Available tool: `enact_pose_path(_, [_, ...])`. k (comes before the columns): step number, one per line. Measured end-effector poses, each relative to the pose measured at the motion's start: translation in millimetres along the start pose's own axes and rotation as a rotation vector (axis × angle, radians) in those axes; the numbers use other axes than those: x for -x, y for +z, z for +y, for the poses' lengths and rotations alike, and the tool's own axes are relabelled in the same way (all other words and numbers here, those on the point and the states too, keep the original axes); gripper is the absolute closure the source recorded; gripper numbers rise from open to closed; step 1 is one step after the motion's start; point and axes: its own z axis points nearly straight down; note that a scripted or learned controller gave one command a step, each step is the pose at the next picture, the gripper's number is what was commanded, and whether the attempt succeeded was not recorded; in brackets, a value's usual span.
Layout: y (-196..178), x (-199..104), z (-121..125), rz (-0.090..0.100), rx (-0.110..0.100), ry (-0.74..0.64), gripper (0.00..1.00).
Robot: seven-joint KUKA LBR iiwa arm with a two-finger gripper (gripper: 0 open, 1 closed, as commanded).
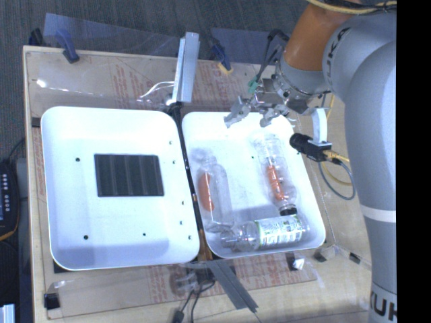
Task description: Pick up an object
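Note:
Three clear plastic bottles lie in the right bin (202,123). One bottle with an orange label (210,192) lies along the bin's left side. A second bottle with orange contents and a black cap (276,173) lies on the right side. A third with a green-white label (269,233) lies across the near end. My gripper (254,112) hangs over the bin's far edge, above the bottles. Its two grey fingers are spread apart with nothing between them.
The left bin (67,234) holds a flat dark grille panel (128,175). A grey metal bar (184,66) stands upright between the bins at the far side. Blue clamps (67,49) grip the board's far edge.

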Motion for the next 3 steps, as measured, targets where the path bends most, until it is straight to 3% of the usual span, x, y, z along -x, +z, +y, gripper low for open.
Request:
enact_pose_path(1, [46,57,-15,0.001,0.001,-0.085,0.0])
enact_pose_path(2, [46,56,-75,0.0,0.002,-0.146,0.0])
enact_pose_path(3, [73,54,-72,0.001,0.0,-0.207,0.0])
